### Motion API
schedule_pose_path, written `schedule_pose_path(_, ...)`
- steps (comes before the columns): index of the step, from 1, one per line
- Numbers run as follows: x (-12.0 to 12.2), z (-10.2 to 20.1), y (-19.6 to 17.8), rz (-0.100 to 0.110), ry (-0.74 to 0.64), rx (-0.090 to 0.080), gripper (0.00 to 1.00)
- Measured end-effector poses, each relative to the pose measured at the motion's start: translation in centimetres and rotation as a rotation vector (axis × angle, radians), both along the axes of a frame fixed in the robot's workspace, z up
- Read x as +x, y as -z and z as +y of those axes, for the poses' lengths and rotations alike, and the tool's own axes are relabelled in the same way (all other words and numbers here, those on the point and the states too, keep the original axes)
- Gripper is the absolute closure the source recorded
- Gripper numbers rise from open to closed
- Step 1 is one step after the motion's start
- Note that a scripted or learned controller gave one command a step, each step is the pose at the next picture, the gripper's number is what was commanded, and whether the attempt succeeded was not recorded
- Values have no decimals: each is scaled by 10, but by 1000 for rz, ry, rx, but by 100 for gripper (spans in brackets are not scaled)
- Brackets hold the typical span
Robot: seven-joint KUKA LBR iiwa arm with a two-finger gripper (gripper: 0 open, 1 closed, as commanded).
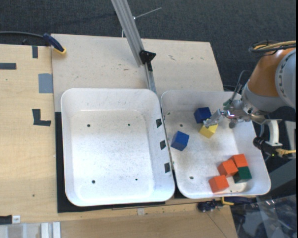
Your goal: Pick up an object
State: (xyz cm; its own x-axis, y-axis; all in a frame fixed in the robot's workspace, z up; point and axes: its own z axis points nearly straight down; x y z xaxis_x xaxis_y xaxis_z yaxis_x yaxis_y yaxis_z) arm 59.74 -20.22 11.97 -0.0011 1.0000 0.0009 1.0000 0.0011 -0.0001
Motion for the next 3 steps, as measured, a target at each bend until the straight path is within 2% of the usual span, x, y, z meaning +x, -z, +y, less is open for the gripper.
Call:
schedule_pose_path(1,6,-1,4,-20,-1,-7,0)
schedule_pose_path(2,8,-1,-7,-26,-1,-9,100)
schedule_pose_path(3,6,7,-54,-3,-1,-2,100)
